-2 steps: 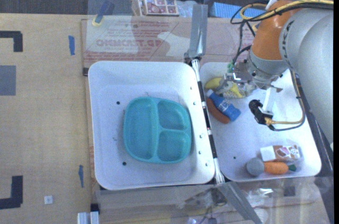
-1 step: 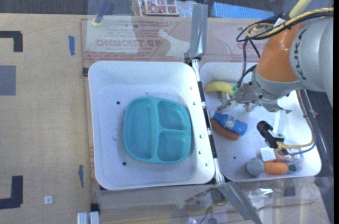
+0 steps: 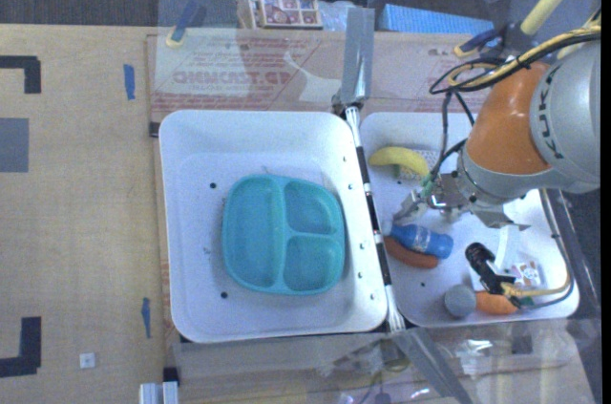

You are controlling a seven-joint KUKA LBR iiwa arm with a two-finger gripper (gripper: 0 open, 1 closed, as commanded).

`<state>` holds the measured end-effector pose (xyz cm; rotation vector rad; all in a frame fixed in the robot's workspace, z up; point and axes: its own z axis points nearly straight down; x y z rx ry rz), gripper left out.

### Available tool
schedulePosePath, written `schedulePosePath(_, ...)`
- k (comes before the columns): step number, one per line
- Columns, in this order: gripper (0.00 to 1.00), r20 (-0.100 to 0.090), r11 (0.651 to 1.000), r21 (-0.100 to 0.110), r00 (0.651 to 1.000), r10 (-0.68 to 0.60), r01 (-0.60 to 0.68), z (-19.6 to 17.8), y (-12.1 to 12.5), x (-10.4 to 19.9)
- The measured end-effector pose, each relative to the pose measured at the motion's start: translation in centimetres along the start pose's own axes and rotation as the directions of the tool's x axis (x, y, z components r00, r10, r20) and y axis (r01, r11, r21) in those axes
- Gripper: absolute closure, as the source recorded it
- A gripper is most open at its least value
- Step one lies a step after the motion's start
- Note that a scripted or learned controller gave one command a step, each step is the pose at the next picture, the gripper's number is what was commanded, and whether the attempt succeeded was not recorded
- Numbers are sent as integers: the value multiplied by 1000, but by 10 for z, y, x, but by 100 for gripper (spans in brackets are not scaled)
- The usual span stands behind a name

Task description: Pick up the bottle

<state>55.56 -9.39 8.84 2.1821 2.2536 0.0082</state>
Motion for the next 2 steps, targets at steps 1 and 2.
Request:
schedulePosePath(1, 0, -1, 999, -1, 999, -36, 36, 0, -40, 3)
schedulePosePath(2, 0, 1, 998, -5, 998, -69, 69, -1, -73, -3)
